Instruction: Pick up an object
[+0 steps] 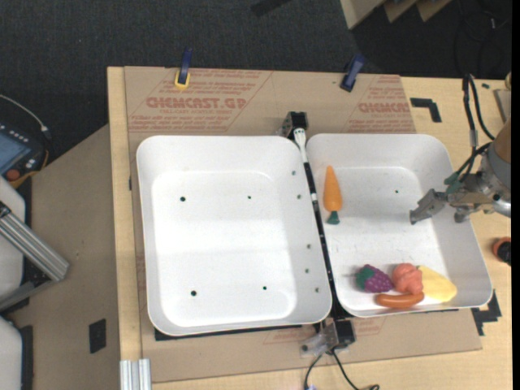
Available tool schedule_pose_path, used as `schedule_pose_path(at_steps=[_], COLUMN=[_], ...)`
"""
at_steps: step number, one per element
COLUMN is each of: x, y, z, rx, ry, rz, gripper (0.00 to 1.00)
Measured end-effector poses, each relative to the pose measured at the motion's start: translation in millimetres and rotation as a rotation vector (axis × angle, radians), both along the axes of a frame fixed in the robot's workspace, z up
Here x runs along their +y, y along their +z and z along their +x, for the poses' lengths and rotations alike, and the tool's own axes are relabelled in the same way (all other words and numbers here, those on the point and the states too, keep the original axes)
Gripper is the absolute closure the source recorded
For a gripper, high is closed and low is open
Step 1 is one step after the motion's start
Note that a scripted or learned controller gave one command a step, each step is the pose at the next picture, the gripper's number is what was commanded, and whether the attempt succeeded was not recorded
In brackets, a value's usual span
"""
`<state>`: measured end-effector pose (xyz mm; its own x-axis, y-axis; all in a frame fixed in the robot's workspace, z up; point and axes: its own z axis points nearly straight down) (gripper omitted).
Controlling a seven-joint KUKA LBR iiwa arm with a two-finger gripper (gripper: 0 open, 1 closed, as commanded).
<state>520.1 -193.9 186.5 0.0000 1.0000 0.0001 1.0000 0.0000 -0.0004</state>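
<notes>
Orange carrot (332, 187) lies apart from the clustered toys (404, 285) at the right bin's (382, 149) near edge; the end effector (429, 207), spread wide and empty, could snag neighbours there.

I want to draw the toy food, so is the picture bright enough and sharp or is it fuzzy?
In the camera view the light is even and soft, with only faint grey shadows inside the bins; the carrot and grapes look sharp enough to draw; the tool is slightly fuzzy; the white plastic looks a little washed out, with no strong glare.
</notes>
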Motion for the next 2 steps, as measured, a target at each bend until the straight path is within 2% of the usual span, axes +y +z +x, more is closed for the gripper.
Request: schedule_pose_path(at_steps=[1, 2], x=[63, 74], y=[159, 66], z=[1, 72], rx=[-0.021, 0.004], ry=[0.008, 0.004], rz=[-0.002, 0.001], gripper=[0.00, 0.00])
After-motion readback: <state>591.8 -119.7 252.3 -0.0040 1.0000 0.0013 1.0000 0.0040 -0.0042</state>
